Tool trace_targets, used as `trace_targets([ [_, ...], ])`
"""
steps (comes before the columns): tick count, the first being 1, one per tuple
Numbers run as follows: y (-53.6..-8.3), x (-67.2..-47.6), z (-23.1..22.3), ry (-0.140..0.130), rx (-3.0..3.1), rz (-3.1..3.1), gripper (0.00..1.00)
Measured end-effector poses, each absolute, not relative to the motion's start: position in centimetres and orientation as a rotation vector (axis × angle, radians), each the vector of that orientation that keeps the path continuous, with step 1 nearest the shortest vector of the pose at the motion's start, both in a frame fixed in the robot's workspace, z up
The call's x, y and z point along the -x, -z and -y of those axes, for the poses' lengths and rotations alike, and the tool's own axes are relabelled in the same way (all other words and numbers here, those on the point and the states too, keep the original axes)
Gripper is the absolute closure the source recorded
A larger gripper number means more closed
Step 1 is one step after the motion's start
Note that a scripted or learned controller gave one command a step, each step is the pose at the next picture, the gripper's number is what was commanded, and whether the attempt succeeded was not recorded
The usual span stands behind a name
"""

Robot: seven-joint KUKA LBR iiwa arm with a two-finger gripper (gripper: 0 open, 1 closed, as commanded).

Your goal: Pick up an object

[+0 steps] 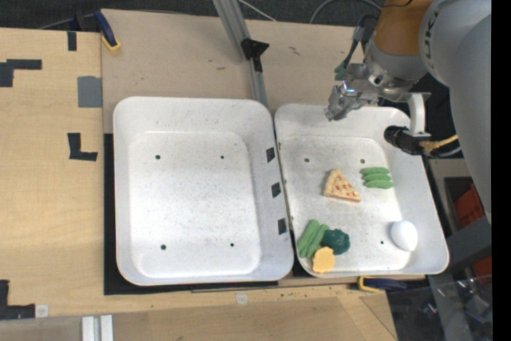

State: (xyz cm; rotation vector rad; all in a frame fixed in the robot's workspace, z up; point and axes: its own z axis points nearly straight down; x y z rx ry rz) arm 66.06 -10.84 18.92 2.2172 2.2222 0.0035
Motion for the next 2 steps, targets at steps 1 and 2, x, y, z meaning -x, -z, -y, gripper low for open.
trace_targets([
  [1, -24.4, -65.4, 11.5, -0.004, -2.218, -2.219, 1.00],
  [2, -29.8, -65.5, 11.4, -0.005, -2.216, -2.220, 1.00],
])
